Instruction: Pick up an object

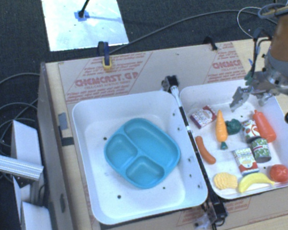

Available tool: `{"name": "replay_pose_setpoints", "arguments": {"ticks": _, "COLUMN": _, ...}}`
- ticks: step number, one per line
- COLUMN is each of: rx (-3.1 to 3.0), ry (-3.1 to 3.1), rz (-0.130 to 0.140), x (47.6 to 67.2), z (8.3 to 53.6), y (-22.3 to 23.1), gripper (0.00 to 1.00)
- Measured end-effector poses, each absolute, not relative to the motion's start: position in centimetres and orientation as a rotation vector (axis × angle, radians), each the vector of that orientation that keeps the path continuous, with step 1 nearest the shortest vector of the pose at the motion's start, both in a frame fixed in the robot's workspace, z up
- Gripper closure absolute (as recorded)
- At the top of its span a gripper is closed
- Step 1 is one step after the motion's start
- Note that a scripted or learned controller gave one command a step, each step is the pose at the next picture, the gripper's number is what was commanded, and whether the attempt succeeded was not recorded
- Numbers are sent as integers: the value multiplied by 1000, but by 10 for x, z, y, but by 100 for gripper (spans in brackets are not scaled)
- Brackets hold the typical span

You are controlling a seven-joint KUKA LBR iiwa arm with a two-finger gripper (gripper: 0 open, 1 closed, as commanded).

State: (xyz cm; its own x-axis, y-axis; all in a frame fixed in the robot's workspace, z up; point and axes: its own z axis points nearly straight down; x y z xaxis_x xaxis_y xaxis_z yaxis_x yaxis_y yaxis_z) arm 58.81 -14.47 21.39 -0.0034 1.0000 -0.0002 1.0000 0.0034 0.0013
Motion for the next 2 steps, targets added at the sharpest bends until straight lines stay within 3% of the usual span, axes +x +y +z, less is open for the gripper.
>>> {"name": "replay_pose_setpoints", "arguments": {"ticks": 1, "rx": 2216, "ry": 2225, "rz": 2, "x": 586, "z": 84, "y": -110, "gripper": 0}}
{"name": "replay_pose_setpoints", "arguments": {"ticks": 2, "rx": 2214, "ry": 2223, "rz": 5, "x": 587, "z": 96, "y": -111, "gripper": 100}}
